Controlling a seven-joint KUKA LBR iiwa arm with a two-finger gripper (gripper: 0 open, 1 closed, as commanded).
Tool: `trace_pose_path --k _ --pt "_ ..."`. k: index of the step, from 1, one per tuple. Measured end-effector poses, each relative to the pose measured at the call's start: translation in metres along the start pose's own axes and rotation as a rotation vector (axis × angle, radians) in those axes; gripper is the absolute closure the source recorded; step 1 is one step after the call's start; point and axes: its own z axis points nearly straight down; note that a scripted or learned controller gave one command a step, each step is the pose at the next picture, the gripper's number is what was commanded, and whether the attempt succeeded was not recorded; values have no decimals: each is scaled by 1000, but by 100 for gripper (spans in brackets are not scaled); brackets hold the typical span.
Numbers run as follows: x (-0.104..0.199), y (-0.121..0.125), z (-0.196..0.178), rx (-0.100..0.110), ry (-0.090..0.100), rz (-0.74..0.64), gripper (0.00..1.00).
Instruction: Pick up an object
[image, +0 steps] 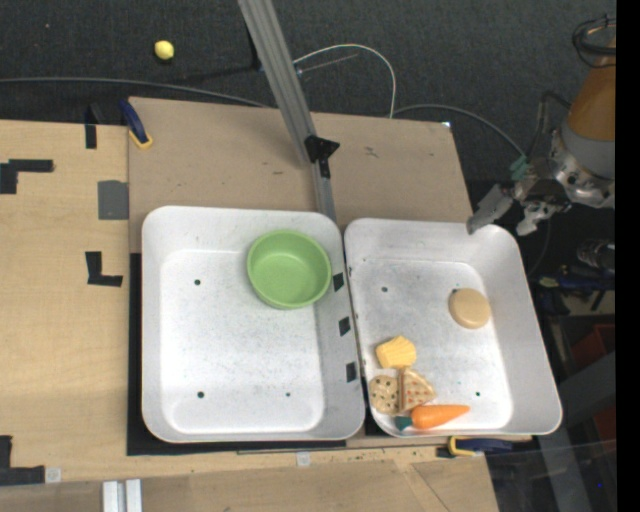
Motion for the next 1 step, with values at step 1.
trace_pose_path --k 1 --pt "0 0 0 0 -1 0 0"
